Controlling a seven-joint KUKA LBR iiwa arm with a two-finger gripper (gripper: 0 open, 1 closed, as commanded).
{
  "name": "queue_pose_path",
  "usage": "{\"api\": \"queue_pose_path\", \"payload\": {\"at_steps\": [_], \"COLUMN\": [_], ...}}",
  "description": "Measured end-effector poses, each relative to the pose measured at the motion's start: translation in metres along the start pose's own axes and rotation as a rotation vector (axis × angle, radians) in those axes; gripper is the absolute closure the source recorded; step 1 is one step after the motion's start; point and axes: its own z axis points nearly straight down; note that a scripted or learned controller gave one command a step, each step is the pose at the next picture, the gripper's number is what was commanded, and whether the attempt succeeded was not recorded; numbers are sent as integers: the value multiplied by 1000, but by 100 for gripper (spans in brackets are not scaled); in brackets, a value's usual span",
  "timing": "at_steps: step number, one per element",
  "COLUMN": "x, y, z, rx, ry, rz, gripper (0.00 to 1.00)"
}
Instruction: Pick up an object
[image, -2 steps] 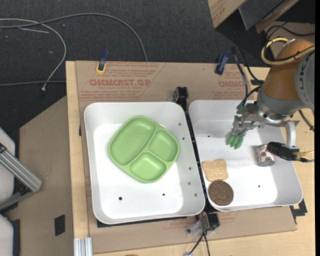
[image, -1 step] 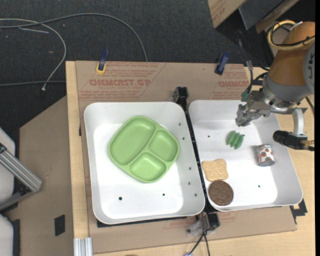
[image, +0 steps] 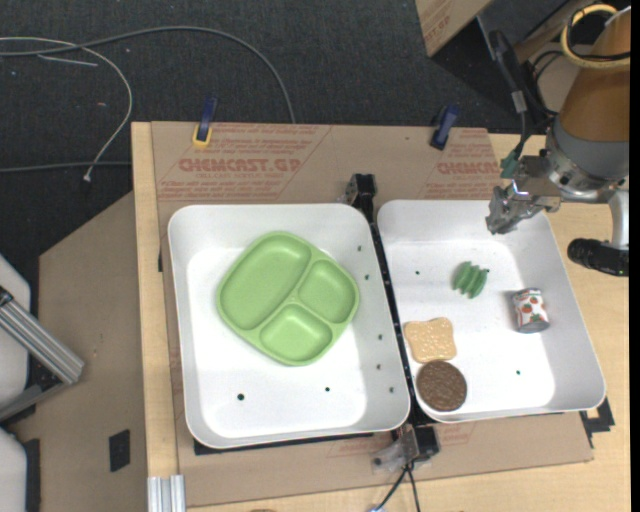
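You are at the approach step, nothing picked yet; the gripper (image: 508, 212) hangs over the right bin's (image: 575, 390) far edge, whether wide or narrow I cannot tell; the green pod (image: 470, 279) lies mid-bin, so next move calls for dropping over it.

Single fixed cam, mounted high above the table (image: 90, 300), looking down at a slant. Far enough back to take in both white bins whole: left bin (image: 200, 380) sits left of centre, right bin (image: 560, 380) beside it. The arm (image: 595, 110) enters at the right bin's far corner. Dark floor beyond the table.
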Motion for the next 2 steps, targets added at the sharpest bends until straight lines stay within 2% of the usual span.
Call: {"api": "queue_pose_path", "payload": {"at_steps": [2], "x": [115], "y": [9], "z": [-9], "rx": [4], "ry": [3], "rz": [-5], "gripper": [100]}}
